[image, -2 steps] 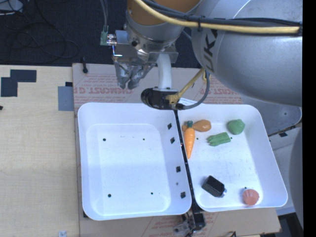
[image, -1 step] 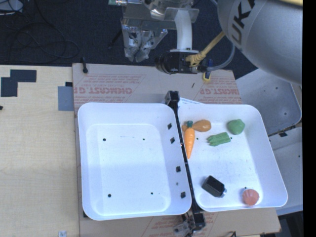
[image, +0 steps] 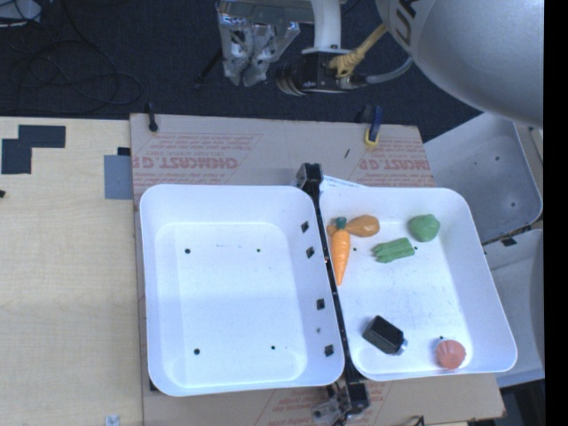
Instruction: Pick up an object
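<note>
Silvery metal at the end of the arm (image: 461, 34) marks the jaws, which are seen high at 12 o'clock in the camera view, over the dark floor beyond the counter (image: 62, 264) and well apart from both bins; whether they are apart or together cannot be told from this angle, and nothing is seen between them. From the jaws, every candidate lies towards 5 o'clock, in the right bin (image: 497, 309). Nearest is the carrot (image: 339, 254), laid just beside the divider between the bins, its long axis running from 12 to 6 o'clock with the leafy end at 12. An orange oval piece (image: 363, 226) touches or nearly touches it at 2 o'clock. A long green piece (image: 393, 250) lies across, roughly from 9 to 3 o'clock, and a rounded green piece (image: 424, 227) sits near it at 1 o'clock. A black block (image: 384, 335) and a reddish ball (image: 450, 353) are set apart towards the bin's 6 o'clock edge. The carrot's closeness to the wall is judged likely to hamper a grasp across its width; the black block stands freer.
</note>
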Robot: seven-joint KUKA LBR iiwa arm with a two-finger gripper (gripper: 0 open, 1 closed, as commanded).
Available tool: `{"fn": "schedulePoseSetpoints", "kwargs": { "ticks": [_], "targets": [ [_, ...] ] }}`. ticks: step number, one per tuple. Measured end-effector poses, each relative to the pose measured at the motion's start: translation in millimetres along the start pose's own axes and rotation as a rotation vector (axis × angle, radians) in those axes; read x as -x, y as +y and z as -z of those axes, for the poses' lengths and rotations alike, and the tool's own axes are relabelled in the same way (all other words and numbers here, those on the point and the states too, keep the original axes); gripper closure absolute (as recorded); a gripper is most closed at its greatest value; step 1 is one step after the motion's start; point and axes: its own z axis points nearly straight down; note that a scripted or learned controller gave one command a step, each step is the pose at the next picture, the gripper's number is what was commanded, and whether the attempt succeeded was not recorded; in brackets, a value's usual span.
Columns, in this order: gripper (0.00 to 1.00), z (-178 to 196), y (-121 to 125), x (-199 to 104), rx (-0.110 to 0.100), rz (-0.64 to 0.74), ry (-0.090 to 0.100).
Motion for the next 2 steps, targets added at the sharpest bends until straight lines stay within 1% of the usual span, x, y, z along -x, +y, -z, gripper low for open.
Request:
{"fn": "schedulePoseSetpoints", "kwargs": {
  "ticks": [1,2],
  "targets": [
    [1.00,-0.6,13.3,-0.4,-0.001,0.000,0.000],
    [1.00,8.5,12.3,-2.3,-0.006,0.006,-0.002]
  ]
}}
